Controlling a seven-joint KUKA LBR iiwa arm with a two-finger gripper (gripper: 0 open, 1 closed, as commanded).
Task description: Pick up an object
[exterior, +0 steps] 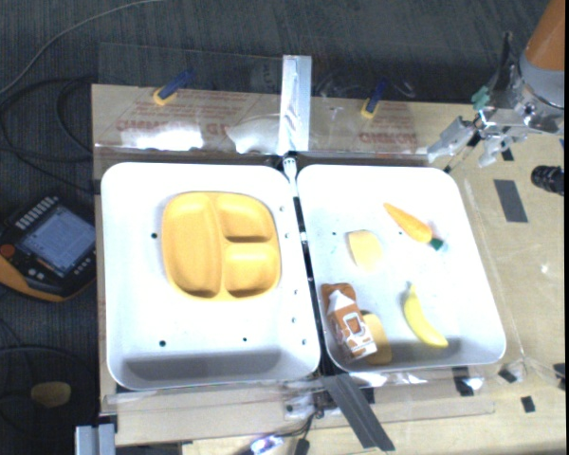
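Nearest the camera, at the front edge of the right bin (474,254), lies an orange-and-white carton (349,322) on its side, with a tan rounded piece tucked against its right flank. Just right of it a yellow banana (423,320) lies with its long axis running from upper left down to lower right. Farther back sit a pale yellow slice (364,248) near the bin's middle and an orange carrot (410,224) with a green tip, angled the same way as the banana. The left bin (123,254) holds a yellow divided tray (221,245).

The gripper (484,133) hangs outside the right bin, above its far right corner — every candidate lies forward and to the left of it, the carrot closest. The fingers appear spread, with nothing between them, though they are small and partly lost against clutter. The arm's orange band is cut off at the frame's upper right, so wrist tilt is hard to judge
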